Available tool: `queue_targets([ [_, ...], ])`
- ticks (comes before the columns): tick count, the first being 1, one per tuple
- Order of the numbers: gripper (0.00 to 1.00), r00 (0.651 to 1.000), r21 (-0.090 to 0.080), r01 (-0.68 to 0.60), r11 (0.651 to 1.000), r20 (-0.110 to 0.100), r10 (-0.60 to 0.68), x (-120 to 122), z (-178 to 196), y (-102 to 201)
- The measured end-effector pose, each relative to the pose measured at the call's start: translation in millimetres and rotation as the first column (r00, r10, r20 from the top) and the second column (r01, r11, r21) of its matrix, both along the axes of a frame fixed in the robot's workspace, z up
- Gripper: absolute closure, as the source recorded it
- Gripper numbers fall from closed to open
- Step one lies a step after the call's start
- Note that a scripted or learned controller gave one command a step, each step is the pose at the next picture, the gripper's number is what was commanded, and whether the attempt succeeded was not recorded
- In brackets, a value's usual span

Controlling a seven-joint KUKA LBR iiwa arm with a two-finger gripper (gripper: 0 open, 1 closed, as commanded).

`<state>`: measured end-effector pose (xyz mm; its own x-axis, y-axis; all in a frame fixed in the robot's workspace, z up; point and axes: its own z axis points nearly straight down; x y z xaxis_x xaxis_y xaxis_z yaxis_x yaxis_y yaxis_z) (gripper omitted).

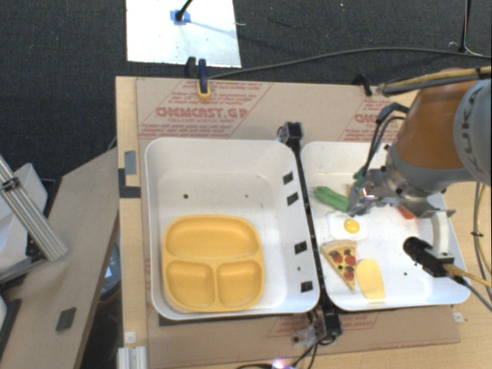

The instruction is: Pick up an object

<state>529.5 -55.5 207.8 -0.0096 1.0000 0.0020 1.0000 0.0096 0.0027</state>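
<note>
In the right bin (pixel 392 297) lie a green pod-shaped toy (pixel 330 198), a fried egg toy (pixel 347 227), a pizza slice (pixel 342 259) and a pale yellow piece (pixel 370 278). My gripper (pixel 361 200) hangs low over the middle of this bin, just right of the green toy and right above the egg's upper edge. A small red thing (pixel 406 212) peeks out to the right of the wrist. The grey and orange arm hides part of the bin's back right.
The left bin (pixel 223 160) holds a yellow divided plate (pixel 214 261) in its front half. A black divider with clips (pixel 301 206) runs between the two bins. Cables cross above the bench at the back.
</note>
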Motion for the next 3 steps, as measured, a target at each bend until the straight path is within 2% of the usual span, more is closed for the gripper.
queue_targets([
  [1, 1.00, 1.000, 0.000, 0.000, 1.000, 0.000, 0.000, 25, -6, 45],
  [2, 1.00, 1.000, 0.000, 0.000, 1.000, 0.002, 0.000, 49, 10, 88],
  [3, 1.00, 1.000, 0.001, 0.000, 1.000, 0.002, 0.000, 84, 12, 137],
])
